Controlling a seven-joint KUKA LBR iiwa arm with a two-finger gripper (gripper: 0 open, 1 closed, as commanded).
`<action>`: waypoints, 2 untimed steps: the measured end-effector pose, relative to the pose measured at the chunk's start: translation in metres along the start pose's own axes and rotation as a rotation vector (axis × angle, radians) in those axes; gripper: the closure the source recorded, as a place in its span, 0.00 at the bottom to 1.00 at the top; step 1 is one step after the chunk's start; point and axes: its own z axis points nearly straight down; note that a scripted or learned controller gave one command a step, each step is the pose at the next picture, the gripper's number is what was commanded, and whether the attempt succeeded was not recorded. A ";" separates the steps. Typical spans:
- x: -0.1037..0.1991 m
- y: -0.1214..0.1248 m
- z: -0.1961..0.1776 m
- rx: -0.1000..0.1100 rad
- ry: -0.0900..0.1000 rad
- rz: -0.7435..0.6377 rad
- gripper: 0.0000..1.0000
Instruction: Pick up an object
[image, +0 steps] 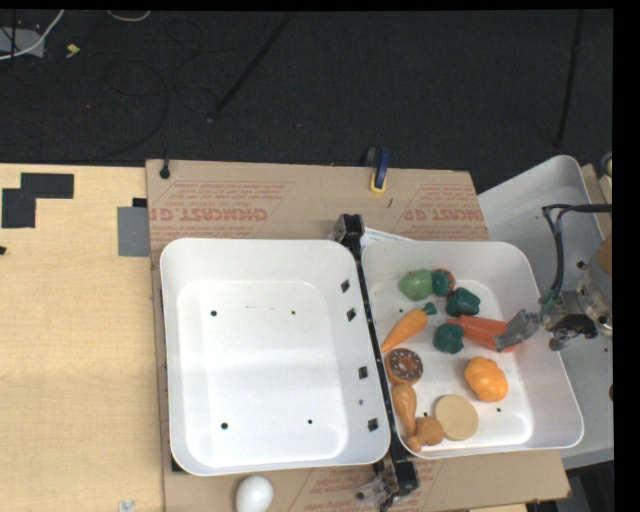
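Printed lettering runs across the cardboard sheet (300, 200) under the bins, mirrored and not legible. The sheet lies on a light wooden bench (70, 350); dark carpet with cables lies beyond. Left bin (190, 400): bare white floor. Right bin (545, 400): toy foods, namely an orange carrot (405, 328), green pieces (417, 284), a chocolate doughnut (405, 365), an orange fruit (486, 379) and a tan disc (456, 417). The gripper (520, 330) sits low at the right bin's right side, touching a red-orange piece (481, 328); whether its fingers grasp it cannot be told. A white ball (254, 493) lies outside the bins, on the cardboard
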 end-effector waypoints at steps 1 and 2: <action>0.036 0.008 0.119 0.011 0.006 -0.002 0.00; 0.032 0.010 0.103 0.006 0.003 0.003 1.00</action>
